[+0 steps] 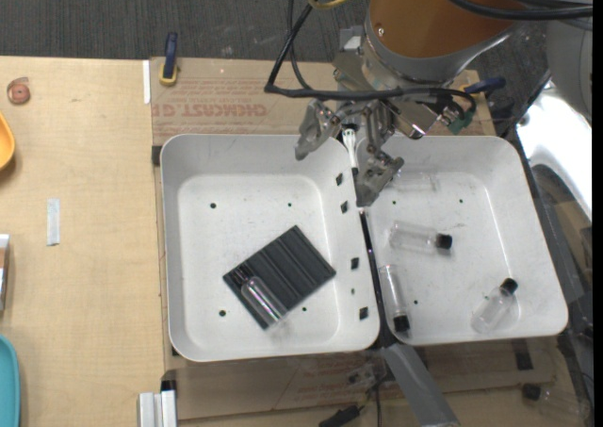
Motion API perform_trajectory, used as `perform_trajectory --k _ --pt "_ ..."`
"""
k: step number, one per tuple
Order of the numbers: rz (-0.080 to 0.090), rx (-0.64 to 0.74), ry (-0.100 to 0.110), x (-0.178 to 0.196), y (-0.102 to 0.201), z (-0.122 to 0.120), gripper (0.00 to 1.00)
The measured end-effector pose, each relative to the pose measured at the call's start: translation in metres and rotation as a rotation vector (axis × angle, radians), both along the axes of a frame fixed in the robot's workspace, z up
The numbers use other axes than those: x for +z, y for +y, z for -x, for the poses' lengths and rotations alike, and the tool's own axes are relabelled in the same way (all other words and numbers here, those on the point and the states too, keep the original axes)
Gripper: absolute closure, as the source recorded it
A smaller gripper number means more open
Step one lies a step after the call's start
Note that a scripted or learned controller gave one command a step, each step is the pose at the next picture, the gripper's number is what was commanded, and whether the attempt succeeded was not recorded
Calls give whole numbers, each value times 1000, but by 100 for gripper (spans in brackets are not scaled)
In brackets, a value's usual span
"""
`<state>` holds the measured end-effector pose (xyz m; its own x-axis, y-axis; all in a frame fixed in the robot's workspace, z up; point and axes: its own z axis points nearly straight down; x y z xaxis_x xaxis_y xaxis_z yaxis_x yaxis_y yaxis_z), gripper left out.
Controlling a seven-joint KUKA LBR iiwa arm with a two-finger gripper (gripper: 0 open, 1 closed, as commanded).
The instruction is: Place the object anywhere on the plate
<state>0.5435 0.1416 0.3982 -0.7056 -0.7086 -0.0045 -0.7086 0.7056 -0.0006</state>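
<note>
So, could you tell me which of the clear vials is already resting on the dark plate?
The vial in the left bin, lying on the plate's lower corner; the other three lie in the right bin.

Pale wooden tabletop [85, 303] left of the jaws, dark carpeted floor [141, 1] beyond, brown cardboard sheet [236, 105] beneath the bins

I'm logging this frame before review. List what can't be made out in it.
- Gripper, camera view: its metal parts overlap above the seam between the bins; open or shut is unreadable.
- Vial on the black ridged plate, left bin: clear glass; contents too small to tell.
- Three vials in the right bin: near-transparent against white, outlines faint.
- Orange object and teal object: cut off by the left edge.
</note>
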Motion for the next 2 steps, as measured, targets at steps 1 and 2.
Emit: perform_trajectory --k 1,2 --pt "-3 -5 -3 9 0 -2 100" --pt "0 409 -2 44 7 -30 100"
